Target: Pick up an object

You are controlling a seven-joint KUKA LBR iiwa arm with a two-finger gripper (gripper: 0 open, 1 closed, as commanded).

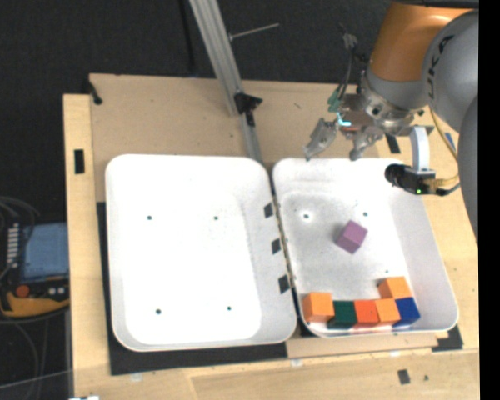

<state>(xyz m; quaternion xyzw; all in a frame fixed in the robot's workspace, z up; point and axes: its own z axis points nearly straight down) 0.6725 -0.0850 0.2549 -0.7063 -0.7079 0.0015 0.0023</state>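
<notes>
Over the right bin's (417, 248) far rim hangs the tool (340, 147) — fingers spread apart, holding nothing — purple cube (351, 237) well below.

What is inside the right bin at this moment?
The right bin holds a purple cube alone near its middle and a row of blocks along the near edge: orange, green and blue. Anything beneath that packed row is covered.

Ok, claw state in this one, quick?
Claw: open, holding nothing, above the far rim of the right-hand shallow white bin.
</notes>
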